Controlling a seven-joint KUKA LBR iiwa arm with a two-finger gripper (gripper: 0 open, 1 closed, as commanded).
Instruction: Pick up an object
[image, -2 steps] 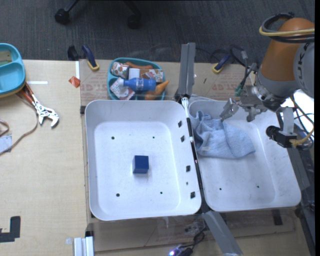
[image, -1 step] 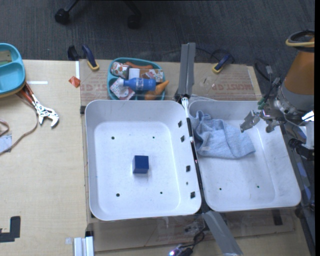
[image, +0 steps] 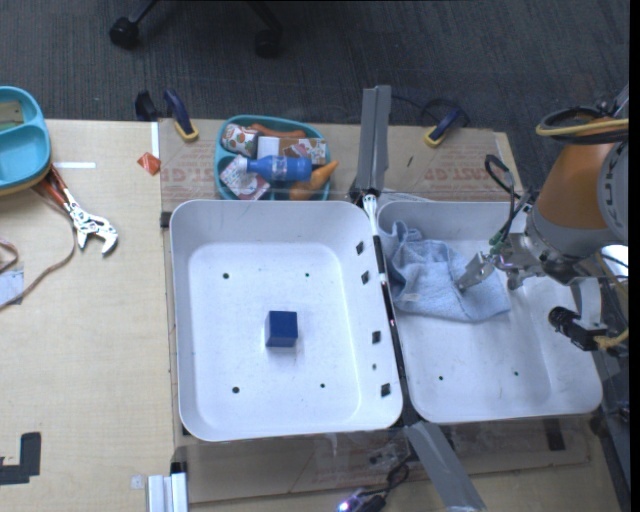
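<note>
Right bin (image: 520, 395), upper half: the tool (image: 478, 272) sits low over a crumpled light-blue cloth (image: 432, 280), its tip at the cloth's right edge. Whether it is open or closed cannot be told; the tip is small and blurs into the fabric. No sign of cloth lifted.

Left bin (image: 200, 330): one small blue cube (image: 282, 328) just below centre, alone, well apart from every wall. The arm (image: 575, 200) enters from the right of the frame, orange band at upper right.

Likely target is the cloth, being the thing under the tool.

Risks, as I judge them:
- Soft fabric may slide or bunch instead of being pinched; a grab at the thin right edge could catch one layer and slip out on the lift.
- The cloth's left part lies close to the divider between the bins (image: 385, 300); a drag to the left could snag it on that rim.
- Cables (image: 505, 215) hang near the wrist and could foul the bin's upper rim.

Room: bare floor in the lower half of the right bin, good clearance for retreat down-frame. Tight toward the upper wall and the divider. Outside the bins, on the counter (image: 80, 380): a wrench (image: 85, 225) at left, and a teal bowl of small packets (image: 272, 160) above the left bin, both out of reach of this move.
</note>
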